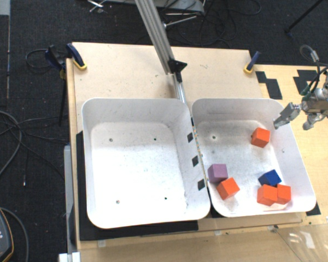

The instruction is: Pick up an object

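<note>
Your gripper [296, 119] sits at the right bin's [295, 152] upper right edge, up over the rim, with nothing between its fingers. They look spread apart, one finger [286, 115] angled toward the bin and the other out toward the bench, touching no block. All candidates lie in the right bin: a lone orange cube [260, 137] near the upper right, closest to the gripper; a purple cube [217, 172] touching or just beside another orange cube [228, 188] near the bin's left wall; and a blue cube [269, 177] crowded against two orange cubes [274, 194] at the lower right. Go for the lone orange cube, since it has free space on all sides. Centre over it, line the fingers up with two flat faces, descend straight and close only once both fingers straddle it. Avoid the cluster, where fingers would likely jam on neighbours.
</note>
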